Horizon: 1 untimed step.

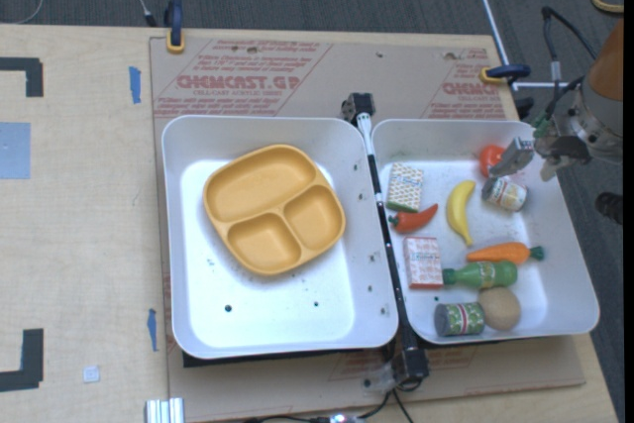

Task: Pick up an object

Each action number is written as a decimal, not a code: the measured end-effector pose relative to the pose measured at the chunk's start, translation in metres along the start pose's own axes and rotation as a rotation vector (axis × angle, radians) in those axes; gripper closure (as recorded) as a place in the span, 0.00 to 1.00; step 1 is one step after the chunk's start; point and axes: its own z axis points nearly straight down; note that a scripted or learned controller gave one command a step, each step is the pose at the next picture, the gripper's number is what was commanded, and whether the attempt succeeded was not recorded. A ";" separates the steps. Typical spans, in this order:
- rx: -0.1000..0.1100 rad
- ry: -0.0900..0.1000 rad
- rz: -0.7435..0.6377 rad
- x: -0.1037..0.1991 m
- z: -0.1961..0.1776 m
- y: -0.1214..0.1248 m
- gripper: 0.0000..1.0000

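Observation:
My gripper [532,162] hangs over the right bin's [575,258] far right part, fingers spread open with nothing between them. Just below its left finger lies a small can with a pale label [505,196], and a red tomato-like piece [491,157] sits to its left. Further into the bin lie a banana [460,210], a carrot [503,254], a green bottle [480,274], a red chili pepper [411,217], two small cartons [404,183] [423,263], a green-labelled can [460,318] and a tan potato-like piece [500,308].
The left bin [188,243] holds a yellow three-compartment plate [274,208]. A black clamp [358,106] sits at the far end of the divide between the bins. Cables and a blue-yellow clamp [503,72] lie behind the right bin.

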 end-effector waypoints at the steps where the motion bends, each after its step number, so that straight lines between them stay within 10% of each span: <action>1: -0.003 -0.002 0.000 0.016 0.069 0.012 0.00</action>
